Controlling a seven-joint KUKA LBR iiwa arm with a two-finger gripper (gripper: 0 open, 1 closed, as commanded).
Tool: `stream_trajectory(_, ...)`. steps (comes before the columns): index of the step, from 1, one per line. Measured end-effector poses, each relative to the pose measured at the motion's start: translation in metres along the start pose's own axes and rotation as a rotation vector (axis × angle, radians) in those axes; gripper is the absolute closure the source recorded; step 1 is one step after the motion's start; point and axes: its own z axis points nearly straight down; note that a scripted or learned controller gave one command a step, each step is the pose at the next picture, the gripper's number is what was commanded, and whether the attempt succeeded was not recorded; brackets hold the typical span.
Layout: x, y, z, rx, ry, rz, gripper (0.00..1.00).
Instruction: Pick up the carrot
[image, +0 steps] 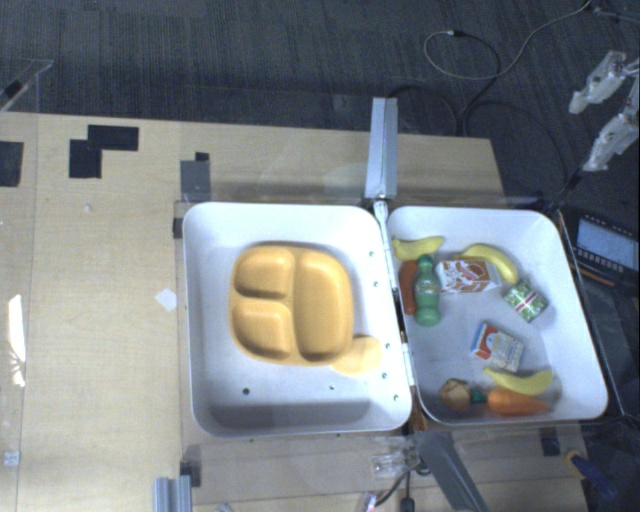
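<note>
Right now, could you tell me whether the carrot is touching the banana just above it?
Touching, it seems. The camera view shows the carrot lying against the lower edge of the banana in the right bin, with no white floor visible between them.

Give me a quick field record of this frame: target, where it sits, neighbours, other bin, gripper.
target: carrot
location: right bin, near front edge
touching: yellow banana lies just behind it; brown item at its green end
other contents: green bottle, small cartons, green can
left bin: yellow divided tray
gripper: top right, outside the bins, far from carrot
</note>
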Motion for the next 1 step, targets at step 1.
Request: stream_trajectory(1,0.0035,0.0032,0.0007,-0.002,0.001,-0.565,0.0)
